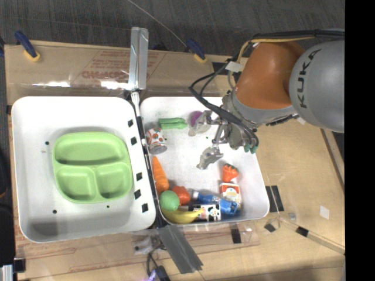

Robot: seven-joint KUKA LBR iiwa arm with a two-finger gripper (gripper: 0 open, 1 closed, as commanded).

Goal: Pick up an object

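Over right bin (253, 157): tool (209, 158) hanging above bare floor, finger state unclear; carton (230, 191) at 4 o'clock.

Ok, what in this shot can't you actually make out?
- Claw over the right bin, camera view: fingers open or shut unreadable against the metal linkage.
- Purple item: partly behind the wrist hardware, identity unclear.
- Small toys beside the banana: crowded and blurred, labels illegible.

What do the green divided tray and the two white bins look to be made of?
Green divided tray: likely moulded plastic, matte to satin, with uniform colour and soft rounded compartment edges. White bins, left bin and right bin: probably thin formed plastic, smooth, slightly glossy, with rounded corners and faint sheen. The view cannot confirm either.
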